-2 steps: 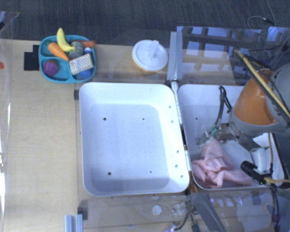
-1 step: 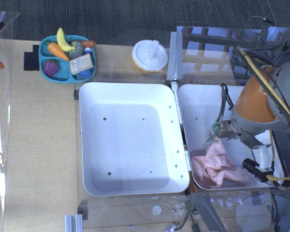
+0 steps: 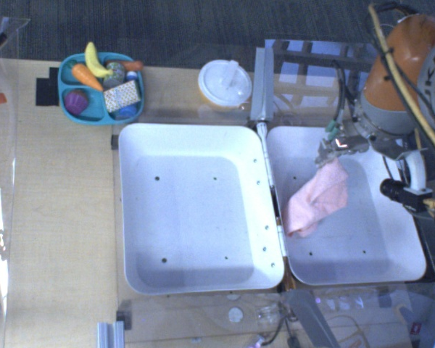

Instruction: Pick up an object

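Pink cloth (image 3: 317,200), 2 white bins (image 3: 188,140)

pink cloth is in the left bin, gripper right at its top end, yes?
Wrong bin. The camera view shows the pink cloth lying in the right bin, near its left wall. The rest stands: the gripper is right at the cloth's top end.

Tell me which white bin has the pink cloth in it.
The right-hand bin, under the gripper; the pink cloth is there, not in the left-hand bin.
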`<action>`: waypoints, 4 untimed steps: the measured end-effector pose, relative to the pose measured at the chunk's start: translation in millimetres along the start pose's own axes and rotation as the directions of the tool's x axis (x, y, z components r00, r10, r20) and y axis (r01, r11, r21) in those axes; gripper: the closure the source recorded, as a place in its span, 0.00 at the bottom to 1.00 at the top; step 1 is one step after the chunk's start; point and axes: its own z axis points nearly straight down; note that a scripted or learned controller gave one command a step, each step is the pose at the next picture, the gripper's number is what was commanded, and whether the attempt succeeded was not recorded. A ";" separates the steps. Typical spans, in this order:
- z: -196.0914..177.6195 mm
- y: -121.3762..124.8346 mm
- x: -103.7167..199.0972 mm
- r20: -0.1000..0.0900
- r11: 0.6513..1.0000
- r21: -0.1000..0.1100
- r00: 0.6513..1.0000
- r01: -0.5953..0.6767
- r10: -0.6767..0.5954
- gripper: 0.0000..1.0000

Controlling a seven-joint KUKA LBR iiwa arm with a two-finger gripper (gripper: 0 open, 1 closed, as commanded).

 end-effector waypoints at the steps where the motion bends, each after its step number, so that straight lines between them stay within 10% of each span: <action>1: 35.4 55.8 -41.9 0.000 0.998 0.004 0.998 -0.069 0.069 1.00; 3: 37.9 71.6 -58.3 0.001 1.000 0.000 1.000 0.025 -0.025 1.00; 4: 50.1 76.2 -20.1 -0.001 0.967 -0.001 0.967 0.256 -0.256 1.00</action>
